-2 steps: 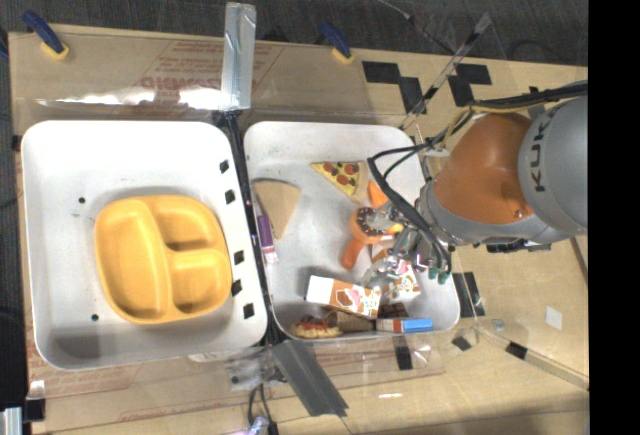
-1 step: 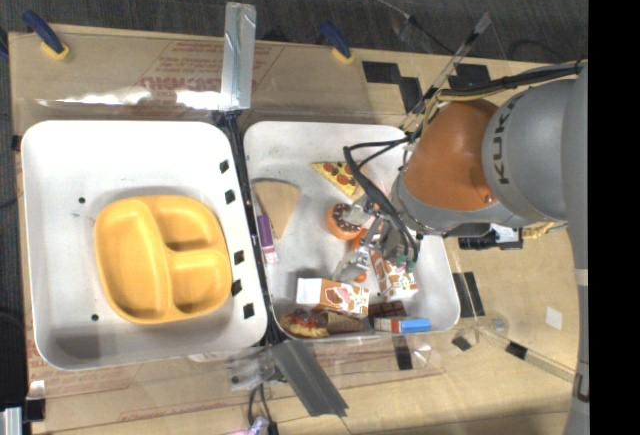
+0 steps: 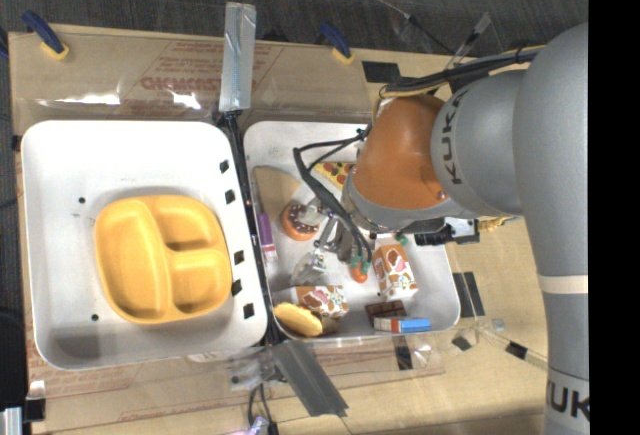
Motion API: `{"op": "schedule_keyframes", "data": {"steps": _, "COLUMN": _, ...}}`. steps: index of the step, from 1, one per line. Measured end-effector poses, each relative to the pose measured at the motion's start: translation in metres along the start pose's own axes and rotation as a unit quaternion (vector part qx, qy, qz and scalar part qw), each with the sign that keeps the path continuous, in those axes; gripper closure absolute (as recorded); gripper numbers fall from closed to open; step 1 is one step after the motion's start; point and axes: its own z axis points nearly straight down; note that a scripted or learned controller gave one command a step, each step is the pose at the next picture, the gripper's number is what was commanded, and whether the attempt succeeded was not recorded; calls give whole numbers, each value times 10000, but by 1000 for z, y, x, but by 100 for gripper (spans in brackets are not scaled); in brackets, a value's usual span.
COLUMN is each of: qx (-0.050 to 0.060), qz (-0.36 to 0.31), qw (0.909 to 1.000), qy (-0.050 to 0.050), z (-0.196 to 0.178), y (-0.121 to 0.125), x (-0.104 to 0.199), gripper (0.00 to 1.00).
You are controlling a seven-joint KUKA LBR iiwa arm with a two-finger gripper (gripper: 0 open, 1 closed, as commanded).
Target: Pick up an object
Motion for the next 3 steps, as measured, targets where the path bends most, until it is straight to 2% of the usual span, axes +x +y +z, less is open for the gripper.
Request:
{"op": "schedule_keyframes", "data": {"steps": 1, "qx": 64, "qz": -706, "qw": 9975, "qy": 75, "z": 2, "y": 13, "x": -76, "gripper": 0}}
{"op": "schedule_keyframes", "data": {"steps": 2, "qx": 42, "qz": -757, "qw": 9971, "qy": 22, "z": -10, "y": 18, "x": -79, "gripper": 100}}
{"op": "schedule_keyframes", "data": {"steps": 3, "qx": 10, "qz": -54, "qw": 10000, "qy": -21, "z": -137, "y": 40, "x": -112, "gripper": 100}}
